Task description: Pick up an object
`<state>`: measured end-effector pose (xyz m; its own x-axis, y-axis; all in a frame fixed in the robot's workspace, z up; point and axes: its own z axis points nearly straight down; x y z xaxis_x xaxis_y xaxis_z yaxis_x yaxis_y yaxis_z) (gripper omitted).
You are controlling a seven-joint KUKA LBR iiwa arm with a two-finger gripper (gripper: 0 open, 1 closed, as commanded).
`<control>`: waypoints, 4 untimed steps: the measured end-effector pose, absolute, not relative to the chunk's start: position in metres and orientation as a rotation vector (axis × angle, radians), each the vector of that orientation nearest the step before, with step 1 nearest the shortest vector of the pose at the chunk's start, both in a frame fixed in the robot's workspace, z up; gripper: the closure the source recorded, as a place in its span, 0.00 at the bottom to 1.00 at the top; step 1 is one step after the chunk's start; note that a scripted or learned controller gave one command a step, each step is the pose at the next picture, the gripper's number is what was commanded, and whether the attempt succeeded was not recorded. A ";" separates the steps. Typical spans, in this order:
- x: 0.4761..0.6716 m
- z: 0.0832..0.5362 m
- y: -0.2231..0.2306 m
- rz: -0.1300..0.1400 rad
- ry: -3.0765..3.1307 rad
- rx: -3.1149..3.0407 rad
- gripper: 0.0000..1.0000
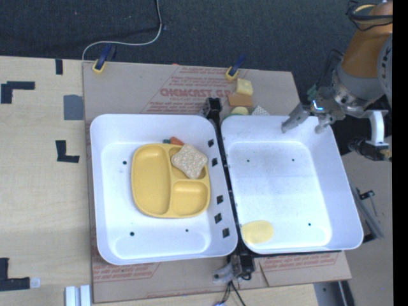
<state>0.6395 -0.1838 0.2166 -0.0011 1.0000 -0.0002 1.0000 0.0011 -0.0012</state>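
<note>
My gripper [307, 123] hovers over the far right edge of the right bin [290, 177], fingers spread open with nothing between them. A pale yellow disc [257, 232] lies near the front left corner of that bin, far from the gripper. In the left bin [108, 190] sits a yellow divided plate [159, 183] with a beige speckled square [189, 160] resting on its far right corner. A small orange piece [175, 141] peeks out just behind the plate.
Behind the bins, on the cardboard, lie a yellow block [244, 87], a brown block [240, 99], a pale green round piece [239, 111] and a small white piece [260, 111]. Black clips [220, 199] run along the seam between the bins.
</note>
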 end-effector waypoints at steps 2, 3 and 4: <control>0.655 0.084 -0.094 -0.004 -2.228 -2.217 0.00; 0.666 0.084 -0.097 0.009 -2.223 -2.216 0.00; 0.662 0.084 -0.096 0.004 -2.223 -2.219 0.00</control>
<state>0.6625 -0.0960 0.0840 -0.0014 1.0000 -0.0013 1.0000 0.0014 -0.0022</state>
